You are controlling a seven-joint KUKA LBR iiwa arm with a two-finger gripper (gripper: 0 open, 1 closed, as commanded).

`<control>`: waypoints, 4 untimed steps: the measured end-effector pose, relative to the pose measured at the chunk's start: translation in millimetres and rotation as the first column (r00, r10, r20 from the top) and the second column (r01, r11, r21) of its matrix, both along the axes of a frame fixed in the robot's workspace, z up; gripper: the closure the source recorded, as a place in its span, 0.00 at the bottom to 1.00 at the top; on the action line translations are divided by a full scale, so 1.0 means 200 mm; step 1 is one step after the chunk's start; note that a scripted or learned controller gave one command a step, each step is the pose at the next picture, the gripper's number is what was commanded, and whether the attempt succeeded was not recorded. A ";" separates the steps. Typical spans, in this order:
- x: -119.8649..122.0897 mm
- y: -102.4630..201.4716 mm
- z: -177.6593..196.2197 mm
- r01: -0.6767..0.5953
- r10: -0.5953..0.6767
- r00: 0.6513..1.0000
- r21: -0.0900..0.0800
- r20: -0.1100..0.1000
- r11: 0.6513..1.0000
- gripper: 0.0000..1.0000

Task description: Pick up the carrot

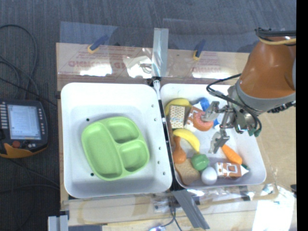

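Note:
The carrot point(232, 154), orange with a small green tip, lies flat in the right bin point(257, 174) near its right wall, pointing down-right. My gripper point(215, 128) hangs over the middle of that bin, just up-left of the carrot. Its two fingers are spread, one finger point(210, 113) near the red-orange toy and the other close to the carrot's upper end. Between them I see bare bin floor. The gripper is open and holds nothing.
Crowding the right bin are a banana point(187, 138), a red-orange toy point(201, 121), a blue piece point(204, 102), a green ball point(199, 161), a white egg point(209, 175) and a small box point(228, 170). A green divided plate point(115, 147) lies in the left bin point(72, 105).

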State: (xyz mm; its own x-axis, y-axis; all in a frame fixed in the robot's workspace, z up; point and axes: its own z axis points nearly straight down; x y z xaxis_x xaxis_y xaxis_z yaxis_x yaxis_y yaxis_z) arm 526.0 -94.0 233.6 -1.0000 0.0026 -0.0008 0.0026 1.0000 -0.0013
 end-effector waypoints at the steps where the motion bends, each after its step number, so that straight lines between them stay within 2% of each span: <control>1: -0.12 -0.16 -0.51 -0.201 0.201 0.979 -0.011 0.032 0.980 0.00; 2: -0.04 -0.27 -0.69 -0.166 0.166 0.986 -0.015 0.034 0.986 0.00; 3: -0.01 -0.26 -0.62 -0.168 0.169 0.984 -0.020 0.052 0.986 1.00; 4: 0.15 0.07 -0.23 -0.159 0.159 0.987 0.001 0.010 0.987 1.00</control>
State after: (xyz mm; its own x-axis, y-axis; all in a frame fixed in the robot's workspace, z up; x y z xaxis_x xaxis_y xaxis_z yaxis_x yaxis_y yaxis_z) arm 555.6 -80.1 187.5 -0.9877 -0.1561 -0.0104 -0.1561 0.9877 -0.0008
